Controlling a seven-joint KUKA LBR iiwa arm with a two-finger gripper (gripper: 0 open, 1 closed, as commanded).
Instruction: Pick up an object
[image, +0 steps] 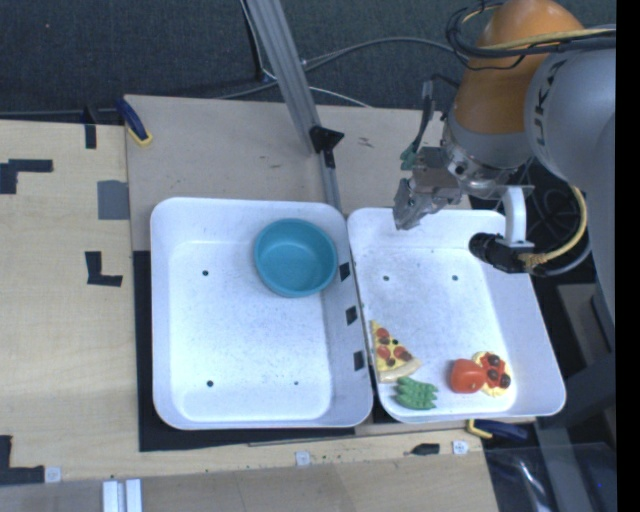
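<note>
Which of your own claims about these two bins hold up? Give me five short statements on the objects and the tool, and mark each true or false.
1. The blue bowl sits in the left bin. True.
2. The pizza slice lies in the left bin. False: it lies in the right bin, near that bin's left wall.
3. The tool hangs over the far edge of the right bin. True.
4. The green toy is between the tool's fingers. False: it lies on the bin floor by the near edge, apart from the tool.
5. The red toy rests in the right bin's near right corner. True.
</note>
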